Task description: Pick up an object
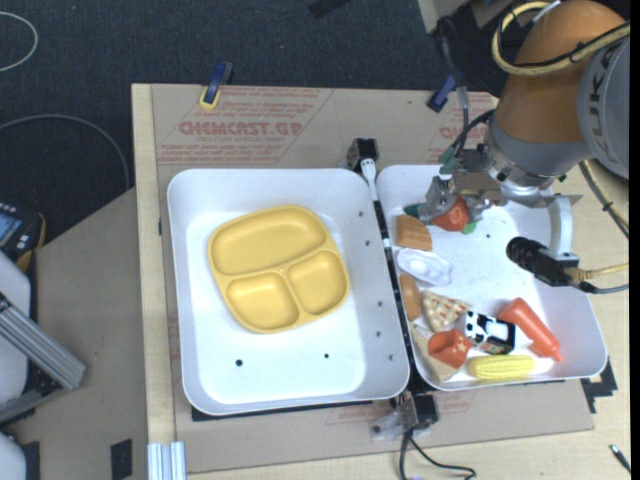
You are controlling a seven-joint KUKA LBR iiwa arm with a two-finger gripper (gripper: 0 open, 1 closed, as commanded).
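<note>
Front of right bin (590,353): corn cob (502,367), carrot (530,326), black-and-white toy (490,331), small red piece (448,346), pizza slice (442,310).
Mid right bin: clear white piece (424,264), tan block (412,233).
Left bin (190,268): yellow divided plate (278,266), lying flat.
Gripper (452,208): at right bin's far end, fingers closed around a red object (455,216); whether it is lifted off the floor, cannot tell.
</note>
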